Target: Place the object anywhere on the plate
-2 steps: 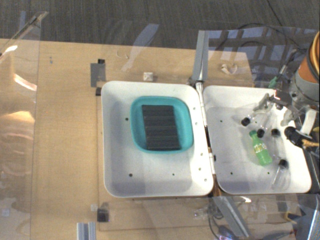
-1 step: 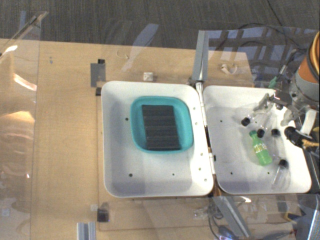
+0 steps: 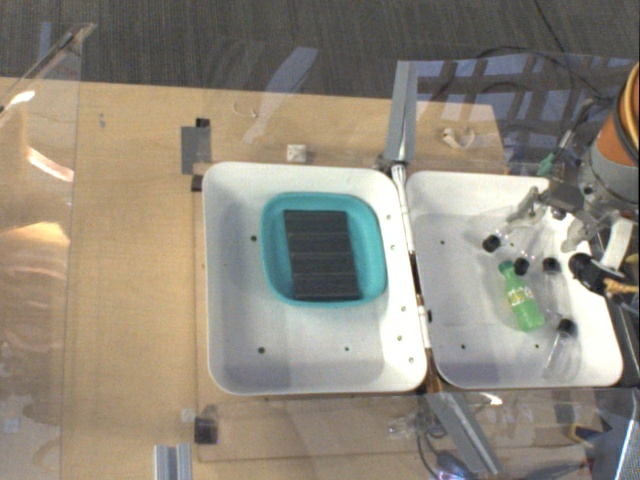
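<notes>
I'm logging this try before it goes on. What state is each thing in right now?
Green bottle: lying on its side on the floor of the right bin, not held.
Plate: teal, flat in the left bin, with a dark ridged mat on it and no bottle.
Pincer: over the right bin, above the bottle, nothing seen between its fingers.

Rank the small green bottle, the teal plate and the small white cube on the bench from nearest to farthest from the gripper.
1. Small green bottle, in the right bin, just left of the gripper.
2. Teal plate, in the left bin.
3. Small white cube, on the bench beyond the left bin.
</notes>
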`<state>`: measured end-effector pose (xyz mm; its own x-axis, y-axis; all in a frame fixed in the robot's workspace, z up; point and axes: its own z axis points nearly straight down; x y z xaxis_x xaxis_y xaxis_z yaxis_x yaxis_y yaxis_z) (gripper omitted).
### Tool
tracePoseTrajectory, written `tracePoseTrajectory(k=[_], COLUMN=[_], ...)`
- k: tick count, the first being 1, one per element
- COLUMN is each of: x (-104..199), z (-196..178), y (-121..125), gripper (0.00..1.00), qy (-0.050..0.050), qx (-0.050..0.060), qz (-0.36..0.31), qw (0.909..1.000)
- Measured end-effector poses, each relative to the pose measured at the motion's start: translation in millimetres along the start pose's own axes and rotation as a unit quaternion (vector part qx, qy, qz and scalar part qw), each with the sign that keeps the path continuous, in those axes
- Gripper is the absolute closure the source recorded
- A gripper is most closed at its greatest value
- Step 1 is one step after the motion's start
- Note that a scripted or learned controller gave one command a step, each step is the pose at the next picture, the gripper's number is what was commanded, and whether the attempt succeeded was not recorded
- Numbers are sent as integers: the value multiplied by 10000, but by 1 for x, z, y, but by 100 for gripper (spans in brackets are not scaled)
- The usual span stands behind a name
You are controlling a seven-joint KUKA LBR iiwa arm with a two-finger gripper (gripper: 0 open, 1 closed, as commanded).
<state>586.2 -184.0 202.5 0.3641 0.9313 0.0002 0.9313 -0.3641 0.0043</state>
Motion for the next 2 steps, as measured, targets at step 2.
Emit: tracePoseTrajectory(k=[2], x=[-15], z=[14], y=[-96], gripper=[0], qy=[1], qx=[14], qz=[323], qw=[9995])
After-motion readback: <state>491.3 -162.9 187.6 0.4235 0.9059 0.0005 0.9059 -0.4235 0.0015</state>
